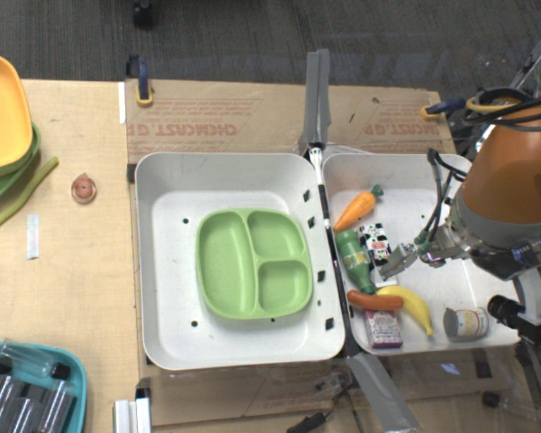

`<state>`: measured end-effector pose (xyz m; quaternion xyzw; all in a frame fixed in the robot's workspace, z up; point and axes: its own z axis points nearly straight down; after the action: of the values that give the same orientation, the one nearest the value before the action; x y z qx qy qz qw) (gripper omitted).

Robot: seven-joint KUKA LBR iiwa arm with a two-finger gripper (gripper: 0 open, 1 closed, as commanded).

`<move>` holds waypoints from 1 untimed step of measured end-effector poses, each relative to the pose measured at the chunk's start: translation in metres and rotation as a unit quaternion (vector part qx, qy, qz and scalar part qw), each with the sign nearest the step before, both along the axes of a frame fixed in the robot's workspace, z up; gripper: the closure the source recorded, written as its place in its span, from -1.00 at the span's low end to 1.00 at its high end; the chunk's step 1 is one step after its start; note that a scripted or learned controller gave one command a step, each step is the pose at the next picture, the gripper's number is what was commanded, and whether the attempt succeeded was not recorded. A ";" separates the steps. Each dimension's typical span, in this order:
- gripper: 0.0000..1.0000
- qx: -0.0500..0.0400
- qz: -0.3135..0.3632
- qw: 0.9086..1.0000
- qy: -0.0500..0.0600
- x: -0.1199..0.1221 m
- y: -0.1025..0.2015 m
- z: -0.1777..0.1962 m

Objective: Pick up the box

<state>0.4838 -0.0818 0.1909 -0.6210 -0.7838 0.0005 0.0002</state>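
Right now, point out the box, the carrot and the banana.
box (385, 329), camera view, pink top face.
carrot (355, 210), camera view, middle of orange body.
banana (415, 306), camera view, middle of its curve.

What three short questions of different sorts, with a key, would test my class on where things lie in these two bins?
1. True or false: the green three-compartment plastic tray lies in the right white bin.
2. Which item lies nearest the small pink and purple box? A) orange toy carrot B) red toy sausage C) small grey tin can
3. Fill in: the yellow toy banana lies between the sausage and the ____.

Key
1. False: it lies in the left white bin.
2. B
3. Can
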 end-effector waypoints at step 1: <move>-1.00 0.000 -0.054 0.999 0.001 0.012 0.000 0.000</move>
<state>0.4959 -0.0818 0.1905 -0.6621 -0.7494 0.0010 0.0005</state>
